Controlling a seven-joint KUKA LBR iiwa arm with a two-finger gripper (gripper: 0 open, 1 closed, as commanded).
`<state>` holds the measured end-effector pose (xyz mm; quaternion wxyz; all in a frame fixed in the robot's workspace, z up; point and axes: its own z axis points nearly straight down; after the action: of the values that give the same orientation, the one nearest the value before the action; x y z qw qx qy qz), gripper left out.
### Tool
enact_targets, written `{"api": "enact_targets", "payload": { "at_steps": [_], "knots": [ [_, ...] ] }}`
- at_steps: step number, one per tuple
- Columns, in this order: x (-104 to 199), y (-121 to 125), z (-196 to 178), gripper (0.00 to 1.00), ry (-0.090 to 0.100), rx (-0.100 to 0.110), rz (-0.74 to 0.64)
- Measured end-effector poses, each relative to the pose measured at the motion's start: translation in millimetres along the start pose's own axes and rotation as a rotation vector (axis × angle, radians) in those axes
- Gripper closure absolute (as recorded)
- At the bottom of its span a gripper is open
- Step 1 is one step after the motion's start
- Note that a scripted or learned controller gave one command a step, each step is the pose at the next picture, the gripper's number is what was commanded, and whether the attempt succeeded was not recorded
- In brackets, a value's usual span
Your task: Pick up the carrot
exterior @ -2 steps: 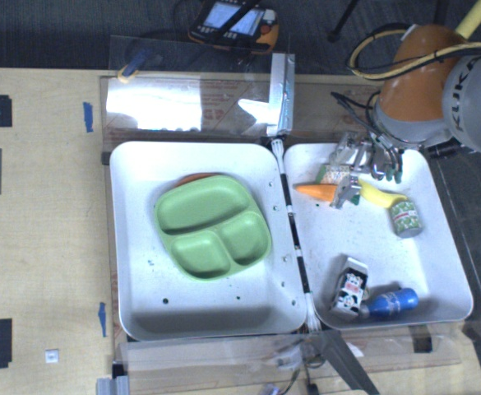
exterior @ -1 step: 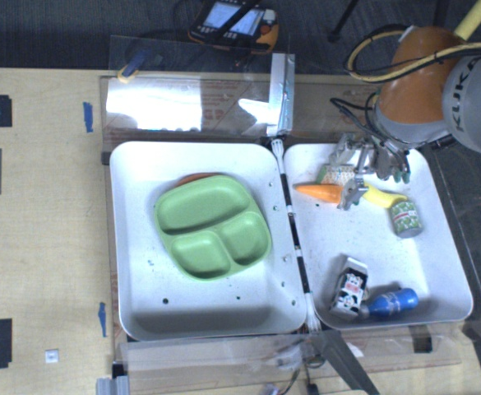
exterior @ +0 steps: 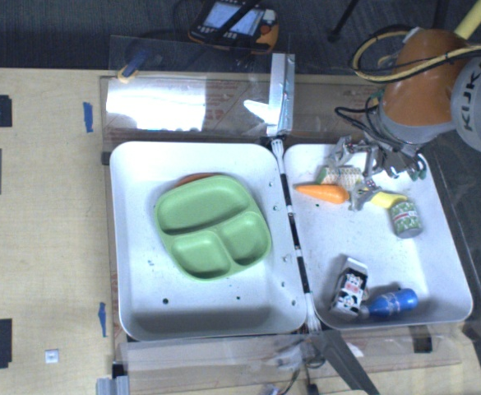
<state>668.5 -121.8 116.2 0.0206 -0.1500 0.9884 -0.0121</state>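
The right bin (exterior: 446, 262) holds the carrot (exterior: 322, 193), a can (exterior: 404, 218), a blue bottle (exterior: 392, 303) and a small carton (exterior: 351, 289). The gripper (exterior: 363, 189) hangs just right of the carrot; whether its jaws are parted, I cannot tell. Left of the carrot, the other bin (exterior: 133, 245) holds a green tray (exterior: 214, 225).

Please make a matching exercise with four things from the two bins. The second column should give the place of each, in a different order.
Things:
1. carrot
2. green tray
3. blue bottle
4. small carton

Places:
A. left bin
B. right bin, near corner, right of the carton
C. right bin, far part, beside the tool
D. right bin, near edge, left of the bottle

Pairs: 1-C, 2-A, 3-B, 4-D
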Motion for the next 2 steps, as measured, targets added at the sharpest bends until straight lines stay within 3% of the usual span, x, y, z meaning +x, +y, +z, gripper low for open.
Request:
{"api": "enact_targets", "payload": {
  "at_steps": [1,2],
  "knots": [
    [58,-25,-58,0.00,0.021,-0.036,-0.465],
    [21,15,-39,0.00,0.017,-0.039,-0.644]
  ]
}}
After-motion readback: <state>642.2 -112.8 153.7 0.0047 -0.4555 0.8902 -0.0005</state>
